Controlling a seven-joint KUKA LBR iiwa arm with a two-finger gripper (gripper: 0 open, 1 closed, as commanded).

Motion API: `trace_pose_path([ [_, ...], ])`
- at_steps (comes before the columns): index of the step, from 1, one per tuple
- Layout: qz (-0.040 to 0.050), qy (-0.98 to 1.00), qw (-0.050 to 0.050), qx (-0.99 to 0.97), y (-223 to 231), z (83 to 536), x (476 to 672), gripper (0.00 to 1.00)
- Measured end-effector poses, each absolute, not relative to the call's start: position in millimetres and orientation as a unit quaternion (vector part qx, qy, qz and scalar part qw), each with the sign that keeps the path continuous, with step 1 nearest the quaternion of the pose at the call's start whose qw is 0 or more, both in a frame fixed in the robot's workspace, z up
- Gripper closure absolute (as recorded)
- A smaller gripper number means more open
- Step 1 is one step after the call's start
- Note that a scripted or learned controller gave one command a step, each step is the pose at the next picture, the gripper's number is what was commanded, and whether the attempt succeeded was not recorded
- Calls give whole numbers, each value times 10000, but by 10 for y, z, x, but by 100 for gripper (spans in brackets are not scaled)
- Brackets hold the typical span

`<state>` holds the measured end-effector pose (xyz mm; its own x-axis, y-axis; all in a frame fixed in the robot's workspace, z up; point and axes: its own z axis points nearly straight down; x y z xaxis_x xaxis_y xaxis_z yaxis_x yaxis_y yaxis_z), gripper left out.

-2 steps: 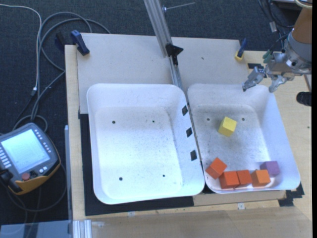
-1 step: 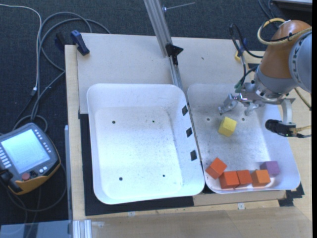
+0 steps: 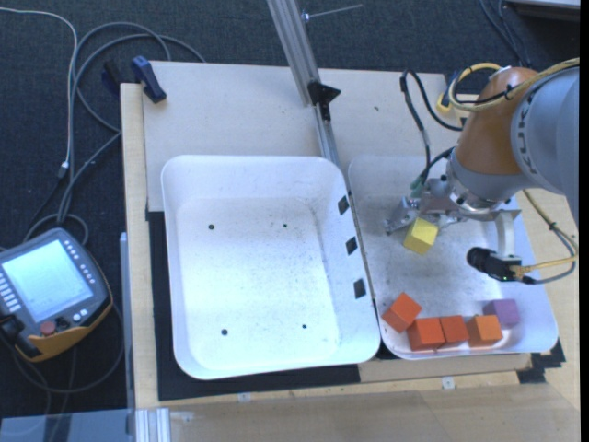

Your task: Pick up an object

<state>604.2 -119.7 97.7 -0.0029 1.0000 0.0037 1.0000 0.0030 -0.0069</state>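
Observation:
My gripper (image 3: 416, 221) hangs over the upper middle of the right bin (image 3: 368, 178), at the end of the grey arm with its orange band (image 3: 492, 118). A yellow block (image 3: 422, 238) sits tilted right at the gripper's lower end, its top edge tucked under the gripper. Whether the block is gripped or resting on the bin floor cannot be made out. Along the bin's front edge lie an orange block (image 3: 401, 311), two more orange blocks (image 3: 439, 331) side by side, another orange block (image 3: 485, 330) and a purple block (image 3: 505, 312).
The left bin (image 3: 184, 178) stands next to the right one, with a metal rail (image 3: 293, 40) running down between them. A black cable end (image 3: 492, 263) hangs off the arm over the right bin. A blue clip (image 3: 147, 77) lies at the bench's back left corner.

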Motion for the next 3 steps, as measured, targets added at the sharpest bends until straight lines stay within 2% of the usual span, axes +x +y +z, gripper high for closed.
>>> trace_pose_path([
  [1,-13,-7075,-4,-7068,-1217,1113,6068,100],
  [2,-11,-7074,0,-7069,-1217,1105,6065,0],
  [3,10,-7059,8,-7083,-1662,1000,5882,0],
])
